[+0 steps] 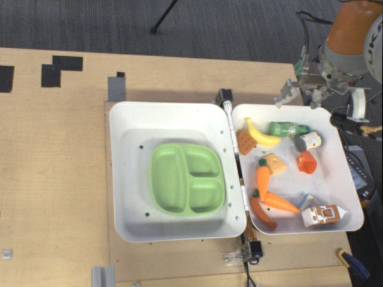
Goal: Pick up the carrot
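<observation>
- Over the far right corner of the bench, the gripper (297, 94) hangs just beyond the upper rim of the right bin (350, 178), with the arm's orange band (354, 26) above it at the picture's top right edge.
- Its fingers are small and partly lost against the metal of the wrist, so I cannot tell how the jaws stand; nothing shows between them.
- Two carrots lie in the right bin: one carrot (263, 181) stands nearly upright in the picture near the bin's left wall, and a second carrot (280, 203) lies aslant just below it, its tip pointing right. Their thick ends meet, or nearly so (the exact contact is hard to make out).
- Both carrots sit well apart from the gripper, toward the near half of the bin.
- Around them: a banana (260, 136) and a green bottle (288, 128) at the far end, a waffle-like brown piece (245, 142) beside the banana, a small white cup (310, 140), a red piece (306, 163), a tan wedge (275, 164) touching the upright carrot's top, a sausage (263, 213) along the near left corner, and a small carton (323, 214) at the near right.
- Left of that bin, the left bin (128, 124) holds a green divided plate (187, 178), lying flat in its middle.
</observation>
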